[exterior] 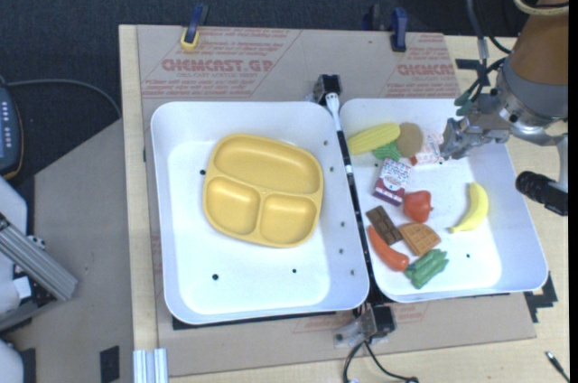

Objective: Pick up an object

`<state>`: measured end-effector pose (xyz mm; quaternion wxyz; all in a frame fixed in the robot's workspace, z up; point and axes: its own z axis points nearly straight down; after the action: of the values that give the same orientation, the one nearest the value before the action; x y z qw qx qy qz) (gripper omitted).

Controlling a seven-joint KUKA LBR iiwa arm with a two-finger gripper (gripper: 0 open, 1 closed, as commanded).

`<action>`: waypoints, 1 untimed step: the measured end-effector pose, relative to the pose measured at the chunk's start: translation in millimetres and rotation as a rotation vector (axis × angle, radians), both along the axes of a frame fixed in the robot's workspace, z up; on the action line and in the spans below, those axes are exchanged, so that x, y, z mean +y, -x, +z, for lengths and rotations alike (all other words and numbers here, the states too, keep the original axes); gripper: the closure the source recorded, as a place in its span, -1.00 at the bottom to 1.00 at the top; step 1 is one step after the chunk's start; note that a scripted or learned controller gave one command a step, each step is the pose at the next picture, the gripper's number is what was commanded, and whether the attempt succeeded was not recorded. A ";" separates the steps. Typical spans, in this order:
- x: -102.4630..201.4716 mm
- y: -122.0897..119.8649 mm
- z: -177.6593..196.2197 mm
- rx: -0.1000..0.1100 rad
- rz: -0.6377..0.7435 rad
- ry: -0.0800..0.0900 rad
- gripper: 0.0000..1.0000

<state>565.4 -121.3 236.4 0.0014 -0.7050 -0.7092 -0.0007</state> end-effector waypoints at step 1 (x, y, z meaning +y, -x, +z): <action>47.1 10.5 5.6 0.001 0.000 0.000 1.00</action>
<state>554.9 -74.2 242.0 0.0019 -0.7051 -0.7091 -0.0002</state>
